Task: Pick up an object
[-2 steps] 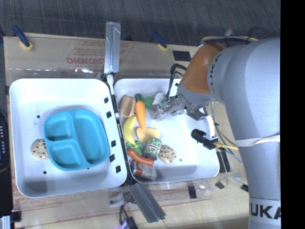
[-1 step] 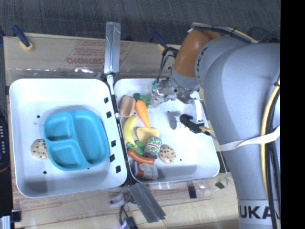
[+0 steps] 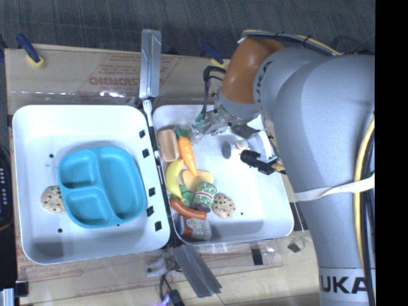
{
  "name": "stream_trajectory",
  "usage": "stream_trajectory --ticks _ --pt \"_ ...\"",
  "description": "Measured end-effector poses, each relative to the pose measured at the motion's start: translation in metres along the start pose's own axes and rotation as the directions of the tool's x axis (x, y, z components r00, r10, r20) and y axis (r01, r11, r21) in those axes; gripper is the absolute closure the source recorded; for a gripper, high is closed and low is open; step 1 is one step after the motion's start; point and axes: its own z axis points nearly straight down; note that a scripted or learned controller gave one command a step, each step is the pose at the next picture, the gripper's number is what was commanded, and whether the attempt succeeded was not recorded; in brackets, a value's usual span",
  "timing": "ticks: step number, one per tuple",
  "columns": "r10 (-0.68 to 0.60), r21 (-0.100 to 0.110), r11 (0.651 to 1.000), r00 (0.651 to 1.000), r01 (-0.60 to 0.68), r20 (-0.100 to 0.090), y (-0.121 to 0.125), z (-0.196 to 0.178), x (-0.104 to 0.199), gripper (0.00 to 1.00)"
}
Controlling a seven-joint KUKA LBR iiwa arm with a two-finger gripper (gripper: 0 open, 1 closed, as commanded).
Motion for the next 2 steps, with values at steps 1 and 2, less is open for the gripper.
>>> stream_trajectory --ticks 1,2 --pt "-0.001 0.0 1.0 1.0 0.001 -0.001 0.0 0.0 0.001 0.0" --pt "0.053 -0.001 0.999 0.999 -0.053 0.0 -0.098 0.0 0.002 0.0"
